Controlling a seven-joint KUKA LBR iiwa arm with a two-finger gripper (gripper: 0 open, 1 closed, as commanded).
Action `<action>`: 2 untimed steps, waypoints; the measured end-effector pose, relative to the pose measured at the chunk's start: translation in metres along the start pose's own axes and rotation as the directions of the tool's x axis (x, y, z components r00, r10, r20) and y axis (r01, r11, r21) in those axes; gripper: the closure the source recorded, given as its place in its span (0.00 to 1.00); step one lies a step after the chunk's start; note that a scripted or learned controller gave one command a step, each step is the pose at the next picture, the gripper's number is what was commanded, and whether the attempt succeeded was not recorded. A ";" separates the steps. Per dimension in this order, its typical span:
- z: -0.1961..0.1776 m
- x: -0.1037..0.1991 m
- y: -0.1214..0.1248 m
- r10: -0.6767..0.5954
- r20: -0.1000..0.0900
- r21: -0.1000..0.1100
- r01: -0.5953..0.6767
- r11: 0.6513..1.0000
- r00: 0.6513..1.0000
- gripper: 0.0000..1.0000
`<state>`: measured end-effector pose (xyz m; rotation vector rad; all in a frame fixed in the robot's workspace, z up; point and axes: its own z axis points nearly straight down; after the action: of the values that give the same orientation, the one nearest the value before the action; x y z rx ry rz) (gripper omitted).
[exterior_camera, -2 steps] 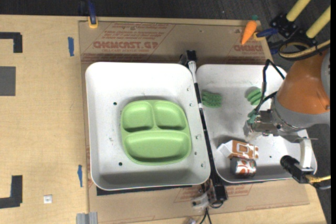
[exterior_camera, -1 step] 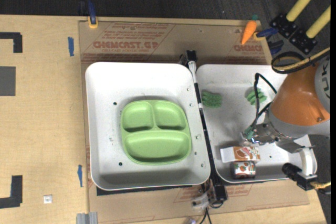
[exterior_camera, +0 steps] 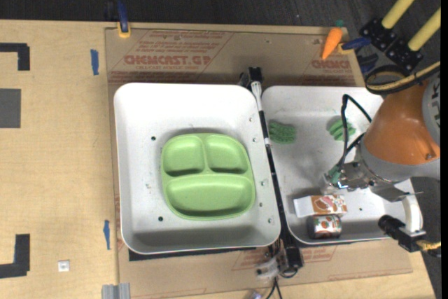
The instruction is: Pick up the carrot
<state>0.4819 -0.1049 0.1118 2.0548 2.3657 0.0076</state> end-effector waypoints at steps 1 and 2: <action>-0.010 0.000 0.001 0.001 0.001 -0.002 -0.001 1.000 1.000 1.00; -0.020 0.000 0.002 0.001 0.002 -0.005 -0.001 1.000 1.000 1.00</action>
<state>0.4834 -0.1047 0.1314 2.0534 2.3612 0.0111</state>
